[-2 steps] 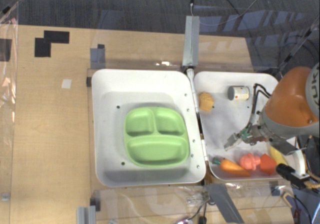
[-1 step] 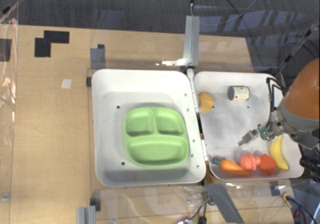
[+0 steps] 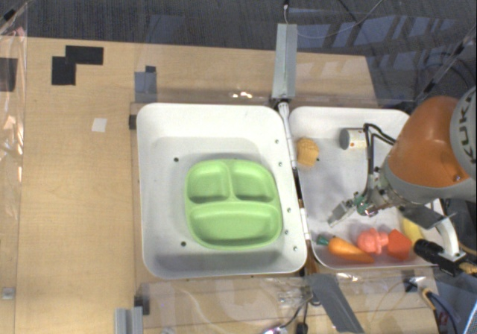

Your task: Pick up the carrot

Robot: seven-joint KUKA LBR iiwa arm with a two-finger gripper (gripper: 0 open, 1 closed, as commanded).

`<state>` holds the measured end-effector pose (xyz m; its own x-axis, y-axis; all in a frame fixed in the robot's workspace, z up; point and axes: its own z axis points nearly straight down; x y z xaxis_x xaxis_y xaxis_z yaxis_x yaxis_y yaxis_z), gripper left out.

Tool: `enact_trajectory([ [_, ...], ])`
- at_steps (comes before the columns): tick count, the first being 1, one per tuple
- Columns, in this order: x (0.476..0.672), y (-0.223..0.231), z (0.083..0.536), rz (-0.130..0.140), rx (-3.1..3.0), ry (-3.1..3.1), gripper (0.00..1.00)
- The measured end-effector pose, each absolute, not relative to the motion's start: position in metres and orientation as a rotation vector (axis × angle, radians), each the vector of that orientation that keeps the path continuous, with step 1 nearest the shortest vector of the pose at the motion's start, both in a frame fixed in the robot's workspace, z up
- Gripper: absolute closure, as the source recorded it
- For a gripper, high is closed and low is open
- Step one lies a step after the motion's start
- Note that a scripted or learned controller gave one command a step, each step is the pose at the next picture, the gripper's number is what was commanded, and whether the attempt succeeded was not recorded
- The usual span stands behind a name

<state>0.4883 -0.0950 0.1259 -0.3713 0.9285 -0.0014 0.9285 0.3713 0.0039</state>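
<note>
Pale wood makes up the table [image 3: 74,198] you are looking down on, with dark carpet beyond its far edge and two shallow white bins set side by side. In the left bin [image 3: 156,176] lies a green divided plate [image 3: 232,202], which has no part in this job. Your target is in the right bin [image 3: 343,112]: the carrot [image 3: 349,247] lies flat against the near wall, close to the near-left corner. Its long axis runs left to right along that wall, green stub to the left and orange body to the right. A pink and red toy [image 3: 380,241] sits just beside its right end, so you have little room on that side. The gripper [image 3: 350,208] hangs over the middle of the same bin, and the carrot lies just to its near side, almost straight toward you, with bare bin floor between them. You cannot tell from this slant whether the gripper is open or closed, and nothing shows in its grasp. My judgement is that the coming move is a short shift toward the near wall, closing across the carrot's width. The only writing you can read is "KU" on the arm [image 3: 425,153], cut off at the right.
</note>
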Motion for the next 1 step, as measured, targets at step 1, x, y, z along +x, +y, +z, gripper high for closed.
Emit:
enact_trajectory([
  [1,0.493,-0.0949,0.1729,0.006,1.603,2.694,0.0],
])
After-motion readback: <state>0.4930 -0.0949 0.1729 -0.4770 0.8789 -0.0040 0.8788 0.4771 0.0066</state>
